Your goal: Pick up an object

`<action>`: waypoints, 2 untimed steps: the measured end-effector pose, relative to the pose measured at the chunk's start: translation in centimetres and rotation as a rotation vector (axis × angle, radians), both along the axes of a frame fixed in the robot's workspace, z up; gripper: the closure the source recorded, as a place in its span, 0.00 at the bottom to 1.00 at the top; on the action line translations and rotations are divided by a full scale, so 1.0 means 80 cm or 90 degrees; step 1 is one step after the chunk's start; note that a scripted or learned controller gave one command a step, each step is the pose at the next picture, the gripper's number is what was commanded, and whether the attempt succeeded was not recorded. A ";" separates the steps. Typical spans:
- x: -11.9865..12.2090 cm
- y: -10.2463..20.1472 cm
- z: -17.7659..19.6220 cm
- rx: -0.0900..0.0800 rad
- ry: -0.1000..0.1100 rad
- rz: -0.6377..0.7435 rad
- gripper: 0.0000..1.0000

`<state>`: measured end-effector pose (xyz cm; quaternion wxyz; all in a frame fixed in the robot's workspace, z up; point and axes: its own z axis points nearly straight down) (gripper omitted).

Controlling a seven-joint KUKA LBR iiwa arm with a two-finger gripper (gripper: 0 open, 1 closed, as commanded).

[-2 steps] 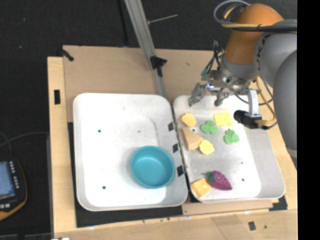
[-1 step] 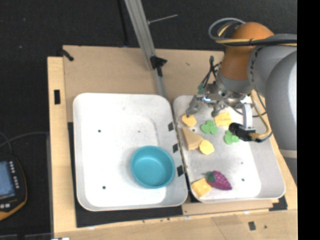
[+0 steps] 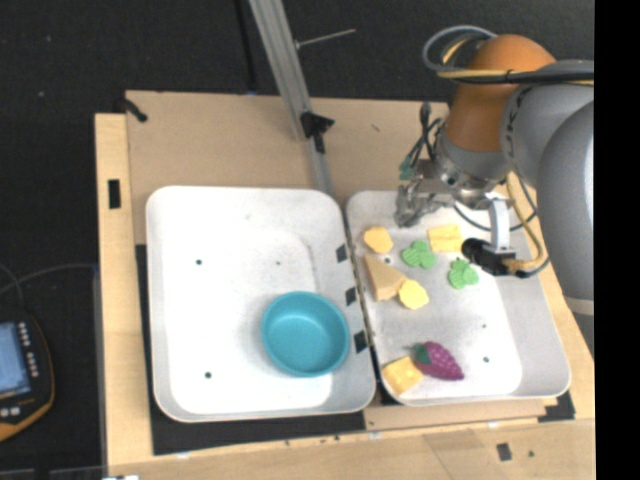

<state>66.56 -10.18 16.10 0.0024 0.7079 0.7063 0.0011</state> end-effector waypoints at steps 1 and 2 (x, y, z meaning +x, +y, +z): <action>0.003 -0.007 0.081 0.000 -0.002 0.000 1.00; 0.004 -0.007 0.093 0.001 0.001 0.001 1.00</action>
